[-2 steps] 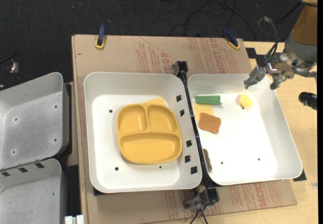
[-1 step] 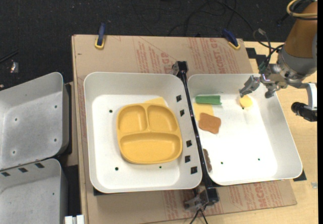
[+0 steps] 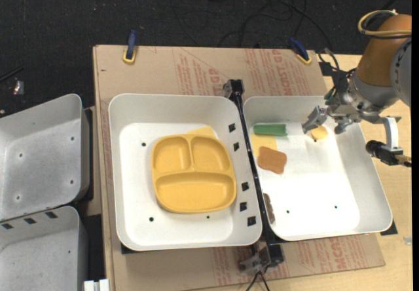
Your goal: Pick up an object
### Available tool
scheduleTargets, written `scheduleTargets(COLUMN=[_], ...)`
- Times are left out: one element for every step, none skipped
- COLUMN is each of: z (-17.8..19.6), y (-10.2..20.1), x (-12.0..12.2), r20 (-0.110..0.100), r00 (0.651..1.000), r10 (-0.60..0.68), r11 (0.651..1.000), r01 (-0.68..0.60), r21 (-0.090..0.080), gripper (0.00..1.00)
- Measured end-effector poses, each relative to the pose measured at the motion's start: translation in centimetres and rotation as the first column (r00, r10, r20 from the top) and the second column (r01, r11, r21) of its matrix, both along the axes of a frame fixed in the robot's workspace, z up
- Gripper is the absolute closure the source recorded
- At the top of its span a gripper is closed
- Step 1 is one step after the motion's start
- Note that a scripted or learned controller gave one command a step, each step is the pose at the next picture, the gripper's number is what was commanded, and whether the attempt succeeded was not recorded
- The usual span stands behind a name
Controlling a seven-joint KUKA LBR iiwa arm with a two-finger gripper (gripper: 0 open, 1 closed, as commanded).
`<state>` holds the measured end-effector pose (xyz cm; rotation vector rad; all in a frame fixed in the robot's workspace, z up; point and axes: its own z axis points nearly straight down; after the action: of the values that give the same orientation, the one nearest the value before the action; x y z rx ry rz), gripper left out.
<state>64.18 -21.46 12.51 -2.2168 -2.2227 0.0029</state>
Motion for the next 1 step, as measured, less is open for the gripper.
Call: scheduleTargets(z=[1.38], y=[-0.02], x=[0.16], r20=[0.006], r00=[1.000], r10=[0.002], r11=[1.000], r01=[-0.002], r21=[-0.002], gripper=[1.00])
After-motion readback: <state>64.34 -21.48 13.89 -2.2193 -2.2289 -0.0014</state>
